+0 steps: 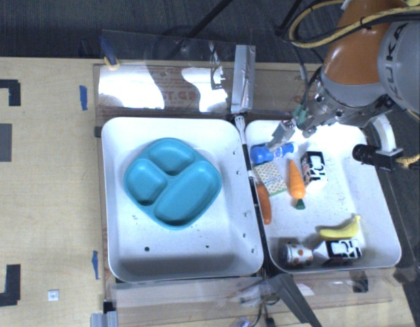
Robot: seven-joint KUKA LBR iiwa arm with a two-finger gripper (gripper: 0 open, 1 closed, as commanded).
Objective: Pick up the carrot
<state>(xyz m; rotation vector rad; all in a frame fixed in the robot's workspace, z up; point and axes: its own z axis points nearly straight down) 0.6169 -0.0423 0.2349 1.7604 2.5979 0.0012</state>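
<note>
On the pale wooden desk (46, 203), the carrot (295, 180) is lying in the right white bin (380, 203), while the arm's jaws are hovering near its upper left corner, their opening impossible to tell

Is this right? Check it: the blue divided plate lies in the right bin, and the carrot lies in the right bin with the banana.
Not quite. The camera view shows the blue divided plate in the left bin, not the right. The rest stands: the carrot lies in the right bin with the banana.
</note>
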